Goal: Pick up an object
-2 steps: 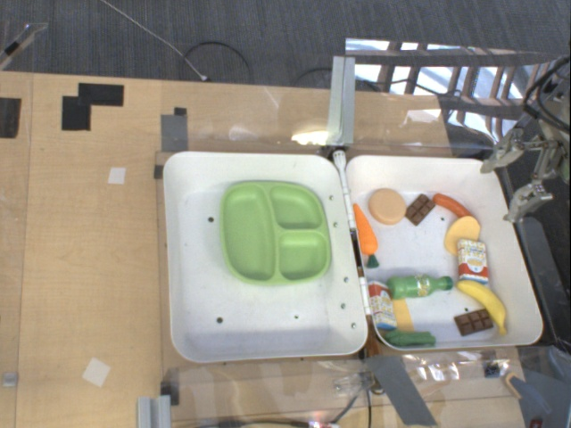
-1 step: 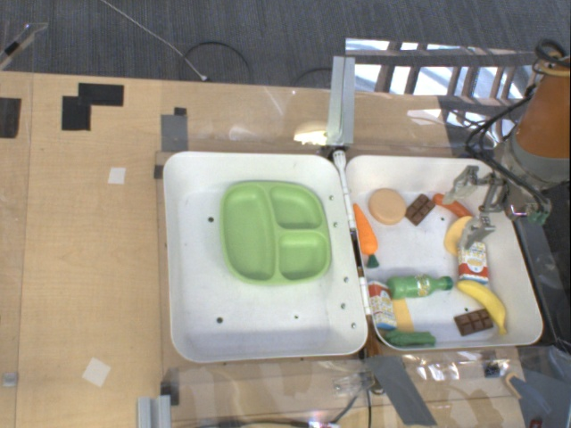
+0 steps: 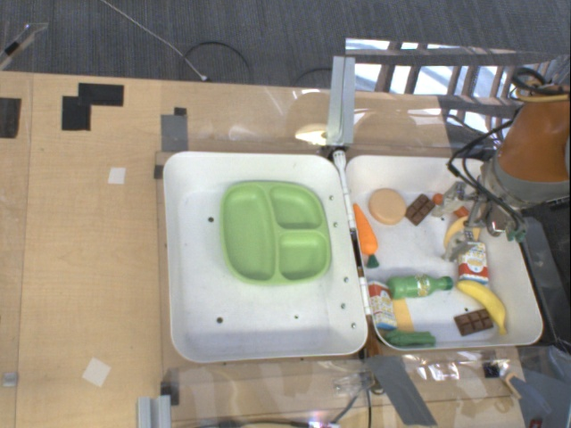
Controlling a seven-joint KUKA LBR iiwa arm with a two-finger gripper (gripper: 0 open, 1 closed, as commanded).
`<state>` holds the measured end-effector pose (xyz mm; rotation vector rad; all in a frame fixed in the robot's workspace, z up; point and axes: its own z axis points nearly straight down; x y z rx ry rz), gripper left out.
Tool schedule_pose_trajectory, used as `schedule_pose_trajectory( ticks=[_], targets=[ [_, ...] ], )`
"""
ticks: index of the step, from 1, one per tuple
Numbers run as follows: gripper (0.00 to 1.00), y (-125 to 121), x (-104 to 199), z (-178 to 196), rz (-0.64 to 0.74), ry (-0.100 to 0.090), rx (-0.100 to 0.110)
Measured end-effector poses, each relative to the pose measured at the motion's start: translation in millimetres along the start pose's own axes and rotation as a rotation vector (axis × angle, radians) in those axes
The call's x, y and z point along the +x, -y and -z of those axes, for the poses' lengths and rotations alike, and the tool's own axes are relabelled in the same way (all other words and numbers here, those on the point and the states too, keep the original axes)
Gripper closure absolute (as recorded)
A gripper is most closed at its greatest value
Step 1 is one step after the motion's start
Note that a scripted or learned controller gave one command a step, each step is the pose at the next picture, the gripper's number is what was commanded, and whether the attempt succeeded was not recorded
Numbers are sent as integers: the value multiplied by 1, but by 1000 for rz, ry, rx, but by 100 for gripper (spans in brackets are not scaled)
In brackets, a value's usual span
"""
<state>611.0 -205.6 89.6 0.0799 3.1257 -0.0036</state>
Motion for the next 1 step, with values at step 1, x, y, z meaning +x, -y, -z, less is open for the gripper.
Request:
schedule_pose_trajectory(
  ticks=[1],
  targets=[
    [0, 0, 55, 3, 84, -7, -1]
  ],
)
